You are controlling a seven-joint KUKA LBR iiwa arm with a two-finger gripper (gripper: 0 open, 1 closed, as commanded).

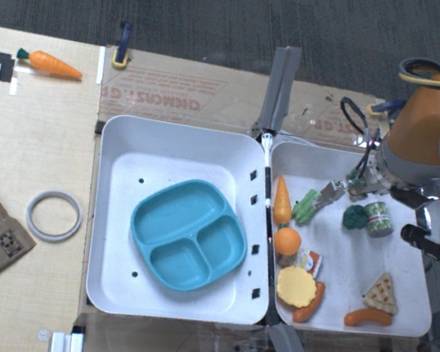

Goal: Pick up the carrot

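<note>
So far, we judge the task barely begun. Our end effector (335, 191) hangs low over the upper part of the right bin (416, 268), reaching in from the right, and nothing sits between its tips; they look slim and close together, yet we cannot tell from this slanted view whether they are parted or closed. Just beside the tips lies a green vegetable piece (306, 207), and a little further right sit a broccoli floret (354, 218) and a small green can (378, 218).

The carrot (282, 200) lies flat against the left wall of that same bin, near the end effector but apart from it, with the green piece between them. Below it rest an orange ball (286, 242), a yellow round slice (296, 287), a sausage (368, 318) and a sandwich wedge (381, 294).

Outward, the left bin (109, 220) holds a blue divided plate (187, 234). A second carrot (49, 63) lies far off on the surface (25, 148), near a grey ring (54, 214).

What is left, as we see it: closing onto the carrot and lifting it.
</note>
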